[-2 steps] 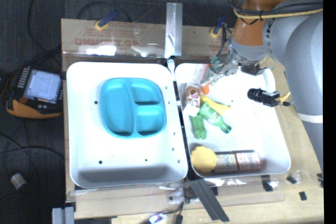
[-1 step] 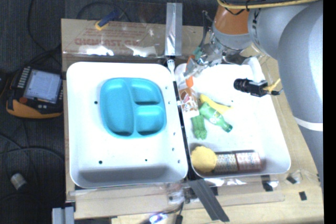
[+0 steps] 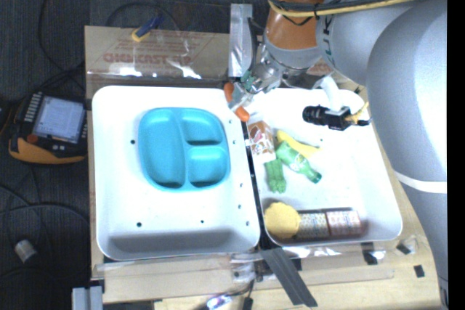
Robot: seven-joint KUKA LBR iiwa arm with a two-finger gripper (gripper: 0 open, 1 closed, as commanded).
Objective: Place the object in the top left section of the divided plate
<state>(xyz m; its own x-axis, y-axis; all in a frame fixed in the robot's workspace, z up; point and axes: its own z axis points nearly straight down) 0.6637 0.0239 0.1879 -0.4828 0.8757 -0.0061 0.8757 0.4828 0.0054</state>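
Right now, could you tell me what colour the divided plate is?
The plate is light blue, camera view.

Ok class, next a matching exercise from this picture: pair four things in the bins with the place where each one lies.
Things:
1 blue divided plate
2 green bottle
3 round yellow thing
4 brown and silver cylinder

Places:
A right bin, the view's bottom left corner
B left bin, middle
C right bin, along the bottom wall, on its side
D right bin, middle

Pairs: 1-B, 2-D, 3-A, 4-C
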